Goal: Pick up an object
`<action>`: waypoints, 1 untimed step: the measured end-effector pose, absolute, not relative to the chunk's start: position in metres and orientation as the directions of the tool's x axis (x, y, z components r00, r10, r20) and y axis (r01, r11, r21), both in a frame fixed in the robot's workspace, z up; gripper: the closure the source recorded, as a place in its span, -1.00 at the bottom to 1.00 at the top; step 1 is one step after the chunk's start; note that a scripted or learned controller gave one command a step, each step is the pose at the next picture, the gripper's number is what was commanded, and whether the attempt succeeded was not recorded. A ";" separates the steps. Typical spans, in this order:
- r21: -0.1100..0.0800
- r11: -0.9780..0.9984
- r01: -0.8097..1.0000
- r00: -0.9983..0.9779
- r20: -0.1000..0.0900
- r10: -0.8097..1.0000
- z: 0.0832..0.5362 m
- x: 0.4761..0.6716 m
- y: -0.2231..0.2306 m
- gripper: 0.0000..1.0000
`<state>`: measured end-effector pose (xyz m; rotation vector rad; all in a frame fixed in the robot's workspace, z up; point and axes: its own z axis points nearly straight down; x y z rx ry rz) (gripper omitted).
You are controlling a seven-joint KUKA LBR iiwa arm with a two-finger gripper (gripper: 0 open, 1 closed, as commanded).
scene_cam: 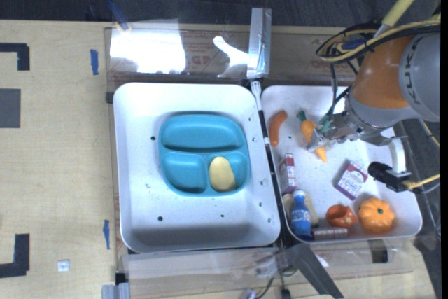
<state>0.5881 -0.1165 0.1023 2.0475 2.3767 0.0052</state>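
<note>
My gripper (326,131) hangs low over the upper middle of the right bin (409,231), under the grey arm with its orange band (381,80). A small carrot with a green top (307,127) lies just left of the gripper. A small orange piece (321,153) shows just below it; I cannot tell whether the two touch. An orange oblong item (278,127) lies near the bin's left wall. Lower down are a purple packet (350,180), an orange pumpkin (376,215), a red tomato-like item (338,215), a blue bottle (300,214) and a small red bottle (288,170).
The left bin (133,150) holds a blue divided tray (199,133) with a yellow lemon-like item (222,174) in its lower right compartment. A black part (383,173) reaches in at the right bin's right side. Cables (343,45) loop above the arm.
</note>
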 end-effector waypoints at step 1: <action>0.007 0.020 1.000 -0.020 0.001 1.000 0.188 0.610 -0.050 1.00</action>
